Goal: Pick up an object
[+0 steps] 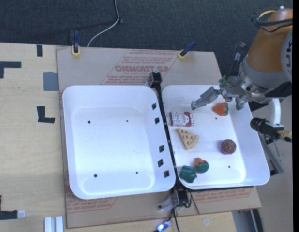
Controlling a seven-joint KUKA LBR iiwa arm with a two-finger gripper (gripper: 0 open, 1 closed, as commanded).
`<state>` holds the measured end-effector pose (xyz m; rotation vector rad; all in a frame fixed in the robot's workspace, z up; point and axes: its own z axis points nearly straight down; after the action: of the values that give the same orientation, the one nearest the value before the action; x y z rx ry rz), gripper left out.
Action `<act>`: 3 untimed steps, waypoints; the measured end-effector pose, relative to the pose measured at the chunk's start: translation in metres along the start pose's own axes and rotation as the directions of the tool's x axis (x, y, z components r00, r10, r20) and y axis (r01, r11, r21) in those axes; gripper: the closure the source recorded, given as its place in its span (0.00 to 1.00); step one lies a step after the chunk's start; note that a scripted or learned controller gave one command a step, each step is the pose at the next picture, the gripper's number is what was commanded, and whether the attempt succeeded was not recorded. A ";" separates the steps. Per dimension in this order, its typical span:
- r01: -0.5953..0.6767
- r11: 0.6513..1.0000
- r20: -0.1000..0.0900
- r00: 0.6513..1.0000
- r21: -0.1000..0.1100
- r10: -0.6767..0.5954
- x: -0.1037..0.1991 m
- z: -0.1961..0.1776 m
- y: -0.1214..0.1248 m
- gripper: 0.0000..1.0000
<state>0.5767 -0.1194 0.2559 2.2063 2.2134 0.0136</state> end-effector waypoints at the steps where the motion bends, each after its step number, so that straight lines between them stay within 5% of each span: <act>1: -0.003 0.999 -0.008 1.000 0.032 0.004 0.012 0.114 -0.039 0.00; 2: -0.019 1.000 0.013 1.000 0.004 0.019 0.014 0.169 -0.096 0.00; 3: -0.009 1.000 0.001 1.000 0.016 0.009 0.019 0.159 -0.096 1.00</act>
<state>0.4835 -0.1018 0.0951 2.2234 2.2112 -0.0053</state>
